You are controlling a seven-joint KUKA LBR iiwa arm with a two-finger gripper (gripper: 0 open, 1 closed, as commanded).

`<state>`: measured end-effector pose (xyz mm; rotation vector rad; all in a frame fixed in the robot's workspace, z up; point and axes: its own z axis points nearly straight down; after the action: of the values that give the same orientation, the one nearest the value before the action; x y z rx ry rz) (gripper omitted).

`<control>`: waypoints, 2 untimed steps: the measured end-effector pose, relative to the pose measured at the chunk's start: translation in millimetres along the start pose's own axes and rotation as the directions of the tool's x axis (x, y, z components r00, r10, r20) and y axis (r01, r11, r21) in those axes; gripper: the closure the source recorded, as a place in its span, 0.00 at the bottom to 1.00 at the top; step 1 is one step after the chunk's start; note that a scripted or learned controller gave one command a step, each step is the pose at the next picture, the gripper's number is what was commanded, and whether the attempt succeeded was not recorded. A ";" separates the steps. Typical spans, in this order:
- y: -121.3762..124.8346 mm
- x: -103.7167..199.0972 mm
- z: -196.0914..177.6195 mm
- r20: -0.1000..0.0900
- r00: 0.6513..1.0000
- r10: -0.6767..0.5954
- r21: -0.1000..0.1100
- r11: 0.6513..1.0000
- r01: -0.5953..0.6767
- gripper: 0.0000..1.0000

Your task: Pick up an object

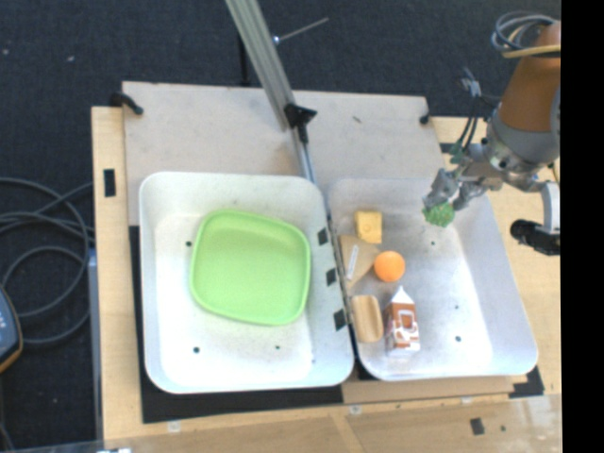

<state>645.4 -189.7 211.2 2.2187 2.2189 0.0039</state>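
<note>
Grey arm with orange band point(530, 92) is reaching in from the upper right of the frame, wrist angled down over the right-hand shallow white bin point(491, 300). Two-finger gripper point(442, 201) is hanging over the bin's upper middle, fingers closing around a small green object point(439, 215), which is showing between the fingertips. Whether that object is resting on the bin floor or lifted clear cannot be told.

Along the left side of the same bin: a yellow cheese-like wedge point(369, 226) is sitting near the top, a round orange ball point(389, 266) just below and right of it, a tan bread-roll-shaped piece point(366, 318) lower down against the left wall, and a small white-and-brown carton point(402, 323) lying just beside the roll.

Left-hand shallow white bin point(170, 347) is carrying a light green square plate with rounded corners point(251, 267), lying flat near its centre.

A slanted metal rail point(260, 45) is running from the top centre of the frame down toward the gap between the bins.
</note>
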 end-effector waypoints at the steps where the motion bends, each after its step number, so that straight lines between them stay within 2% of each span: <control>1: -5.1 -8.4 -56.2 0.001 1.000 0.001 -0.001 1.000 -0.001 1.00; 2: -4.7 -8.7 -70.3 -0.001 1.000 0.000 0.002 1.000 0.000 1.00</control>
<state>640.3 -198.4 281.5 2.2201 2.2204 0.0019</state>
